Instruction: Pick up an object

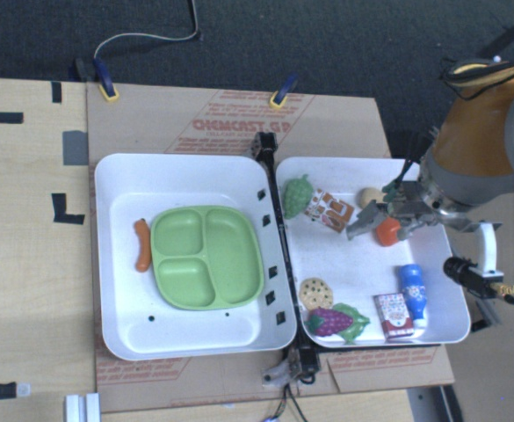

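The small orange toy fruit (pixel 387 233) is lying in the right bin (pixel 454 323), looking light, rigid and slippery, best pinched across its middle. The gripper (pixel 381 218) is hovering there, jaws spread wide, holding nothing.

- Two shallow white plastic bins: left bin (pixel 116 262), right bin (pixel 353 167).
- One green three-compartment plastic tray (pixel 208 257).
- One orange toy sausage (pixel 141 244).
- One green leafy toy vegetable (pixel 295 195).
- One round speckled cookie (pixel 314 292).
- One purple grape bunch (pixel 334 321).
- One blue bottle (pixel 412 292).
- Two small printed cartons: far carton (pixel 329 210), near carton (pixel 393 314).
- One small orange-red round toy (pixel 387 232).
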Robot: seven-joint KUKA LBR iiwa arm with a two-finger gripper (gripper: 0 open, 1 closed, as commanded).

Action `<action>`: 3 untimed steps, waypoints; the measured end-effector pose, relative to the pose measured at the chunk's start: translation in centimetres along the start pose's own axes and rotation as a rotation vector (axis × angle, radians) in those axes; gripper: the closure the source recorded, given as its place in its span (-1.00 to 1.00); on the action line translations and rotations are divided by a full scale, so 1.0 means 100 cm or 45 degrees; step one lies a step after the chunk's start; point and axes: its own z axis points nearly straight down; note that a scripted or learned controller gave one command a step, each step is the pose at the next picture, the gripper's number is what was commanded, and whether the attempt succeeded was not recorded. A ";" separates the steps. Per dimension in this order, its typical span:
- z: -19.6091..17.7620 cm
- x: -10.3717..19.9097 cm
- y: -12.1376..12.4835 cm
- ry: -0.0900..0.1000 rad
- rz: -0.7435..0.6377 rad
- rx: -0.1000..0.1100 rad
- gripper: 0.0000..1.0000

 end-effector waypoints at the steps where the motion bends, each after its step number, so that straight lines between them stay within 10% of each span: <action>1: 0.066 -0.018 0.067 -0.001 0.000 0.001 -1.00; 2: 0.059 0.015 0.142 -0.001 -0.001 -0.002 -1.00; 3: 0.145 -0.016 0.111 -0.004 0.001 -0.007 -1.00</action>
